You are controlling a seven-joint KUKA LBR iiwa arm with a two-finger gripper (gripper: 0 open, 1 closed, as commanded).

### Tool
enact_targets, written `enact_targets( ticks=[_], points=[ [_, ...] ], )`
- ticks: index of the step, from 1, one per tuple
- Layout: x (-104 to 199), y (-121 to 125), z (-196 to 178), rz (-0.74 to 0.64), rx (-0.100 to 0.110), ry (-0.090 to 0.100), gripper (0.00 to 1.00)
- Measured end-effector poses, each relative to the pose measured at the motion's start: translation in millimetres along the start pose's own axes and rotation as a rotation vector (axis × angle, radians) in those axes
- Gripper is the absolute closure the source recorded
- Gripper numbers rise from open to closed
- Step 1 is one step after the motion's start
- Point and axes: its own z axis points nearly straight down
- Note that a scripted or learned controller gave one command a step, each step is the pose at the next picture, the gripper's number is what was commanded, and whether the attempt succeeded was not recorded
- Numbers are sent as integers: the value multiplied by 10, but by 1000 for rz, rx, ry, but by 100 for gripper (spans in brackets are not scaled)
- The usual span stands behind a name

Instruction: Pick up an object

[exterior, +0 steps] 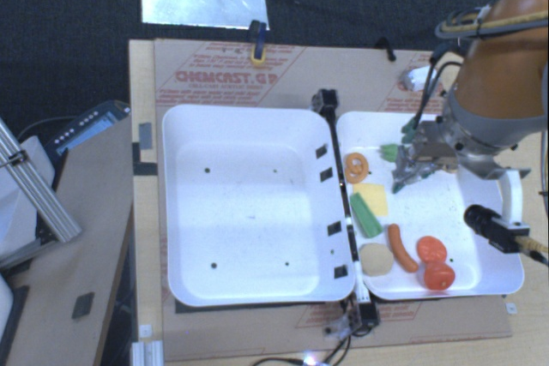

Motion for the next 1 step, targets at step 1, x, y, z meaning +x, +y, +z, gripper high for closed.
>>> enact_targets(
  ticks=[1],
  points=[
    [1178,71,1243,-11,-5,1,100]
  ],
)
